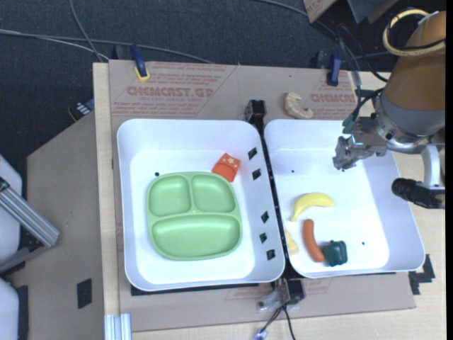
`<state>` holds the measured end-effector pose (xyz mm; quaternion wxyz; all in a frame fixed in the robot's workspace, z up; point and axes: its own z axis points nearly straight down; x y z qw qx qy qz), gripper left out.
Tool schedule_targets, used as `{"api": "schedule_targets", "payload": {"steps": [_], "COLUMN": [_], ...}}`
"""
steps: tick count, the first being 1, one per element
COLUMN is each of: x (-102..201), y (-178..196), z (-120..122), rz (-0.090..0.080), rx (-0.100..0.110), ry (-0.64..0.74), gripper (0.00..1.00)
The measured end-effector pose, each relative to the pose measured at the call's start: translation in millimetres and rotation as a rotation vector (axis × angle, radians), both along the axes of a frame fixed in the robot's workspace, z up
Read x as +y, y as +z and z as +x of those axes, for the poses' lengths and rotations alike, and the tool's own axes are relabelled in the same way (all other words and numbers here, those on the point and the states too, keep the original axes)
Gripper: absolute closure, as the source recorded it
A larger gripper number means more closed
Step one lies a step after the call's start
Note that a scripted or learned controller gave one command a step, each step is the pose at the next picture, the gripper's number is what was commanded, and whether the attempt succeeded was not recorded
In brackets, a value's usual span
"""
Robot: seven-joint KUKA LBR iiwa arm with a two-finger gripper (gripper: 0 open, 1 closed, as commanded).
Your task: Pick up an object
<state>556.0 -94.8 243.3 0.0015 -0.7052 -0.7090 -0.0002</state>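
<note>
While its opening cannot be told, the gripper (345, 158) hangs over bare floor of the right bin (396, 261).

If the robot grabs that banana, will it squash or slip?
The banana looks like glossy moulded plastic, so probably stiff and light. Its curved, smooth skin might slip or swivel when squeezed. Lying flat in the right bin, it seems unlikely to roll.

The arm (414, 83) has an orange band above a grey wrist, a yellow cable loop on top, and a small metal gripper (345, 156)
</note>
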Motion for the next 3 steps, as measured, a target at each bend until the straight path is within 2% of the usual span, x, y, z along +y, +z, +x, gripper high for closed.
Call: {"api": "schedule_targets", "payload": {"steps": [1,2,3], "x": [56,106,161], "y": [6,-10,-6], "z": [5,19,35], "rz": [-0.001,-0.001,0.000], "rx": [-0.003,-0.001,-0.004], "ry": [0.001,0.001,0.002], "gripper": [1.00,1.00,1.00]}}
